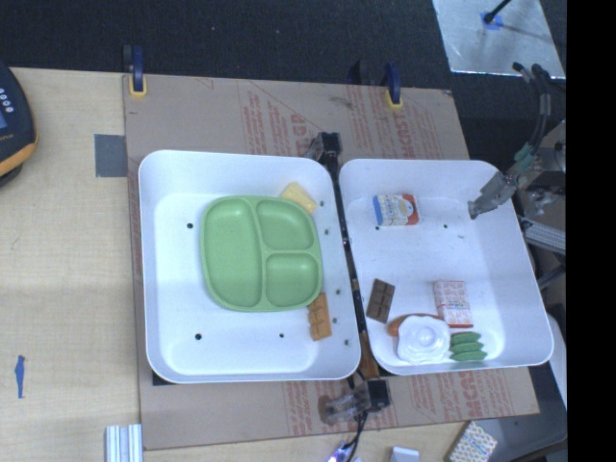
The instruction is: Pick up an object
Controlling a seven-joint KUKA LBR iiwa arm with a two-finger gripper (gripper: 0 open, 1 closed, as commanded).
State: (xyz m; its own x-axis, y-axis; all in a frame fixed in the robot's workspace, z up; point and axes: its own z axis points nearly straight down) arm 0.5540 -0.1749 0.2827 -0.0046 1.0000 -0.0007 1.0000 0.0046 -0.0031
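Bright even light, soft blur, faint shadows

Two blue clamps (138,68) pin the brown cardboard sheet (289,114) to the wooden bench (58,287), near a yellow-edged handheld device (13,118).

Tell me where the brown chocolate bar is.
The chocolate bar lies in the right bin, near its left wall, toward the front, just above the white cup and left of the pink packet.
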